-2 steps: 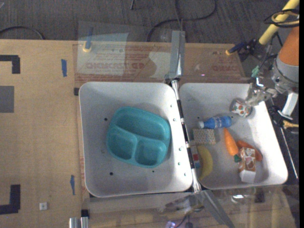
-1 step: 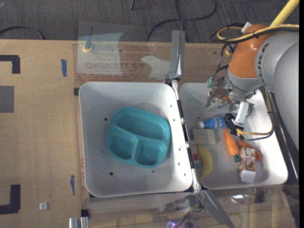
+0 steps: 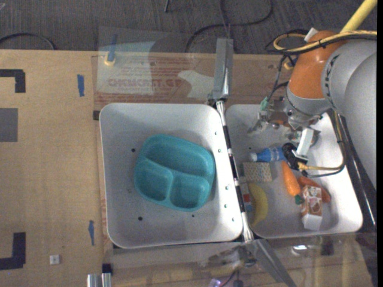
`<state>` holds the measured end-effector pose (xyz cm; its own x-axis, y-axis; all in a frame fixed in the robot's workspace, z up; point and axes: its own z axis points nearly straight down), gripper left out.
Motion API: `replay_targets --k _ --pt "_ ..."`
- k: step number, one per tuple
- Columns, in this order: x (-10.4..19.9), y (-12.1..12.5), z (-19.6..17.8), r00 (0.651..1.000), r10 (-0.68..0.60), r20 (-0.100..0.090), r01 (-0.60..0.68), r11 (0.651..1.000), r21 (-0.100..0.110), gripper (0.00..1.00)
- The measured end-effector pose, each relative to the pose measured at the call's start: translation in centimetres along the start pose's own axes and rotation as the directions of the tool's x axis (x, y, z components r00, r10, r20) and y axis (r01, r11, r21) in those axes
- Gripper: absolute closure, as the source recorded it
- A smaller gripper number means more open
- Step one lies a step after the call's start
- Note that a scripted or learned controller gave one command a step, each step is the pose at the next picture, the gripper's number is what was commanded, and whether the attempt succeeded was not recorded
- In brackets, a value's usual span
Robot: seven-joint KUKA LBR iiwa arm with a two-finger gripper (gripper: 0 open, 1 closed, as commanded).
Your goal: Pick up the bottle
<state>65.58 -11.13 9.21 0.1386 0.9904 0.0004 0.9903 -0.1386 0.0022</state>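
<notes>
A small bottle (image 3: 267, 155) with a blue label and a pale cap lies on its side in the right bin (image 3: 239, 121), near the bin's left wall. My gripper (image 3: 270, 117) hangs over the back of that bin, just behind the bottle and apart from it. Nothing shows between it and the bottle. The grey arm with its orange band (image 3: 312, 70) comes in from the upper right.
A speckled sponge (image 3: 257, 171), a banana (image 3: 259, 202), a carrot (image 3: 291, 182) and a juice carton (image 3: 313, 206) lie in the right bin in front of the bottle. A teal divided plate (image 3: 173, 172) sits in the left bin (image 3: 119, 130).
</notes>
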Motion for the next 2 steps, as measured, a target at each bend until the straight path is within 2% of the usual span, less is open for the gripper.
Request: replay_targets --k 1,2 --pt "-3.1 -6.5 0.4 1.000 -0.014 0.000 0.014 1.000 -0.004 0.00" --pt "-3.6 -6.3 -0.7 1.000 -0.007 0.004 0.007 1.000 -0.009 1.00"
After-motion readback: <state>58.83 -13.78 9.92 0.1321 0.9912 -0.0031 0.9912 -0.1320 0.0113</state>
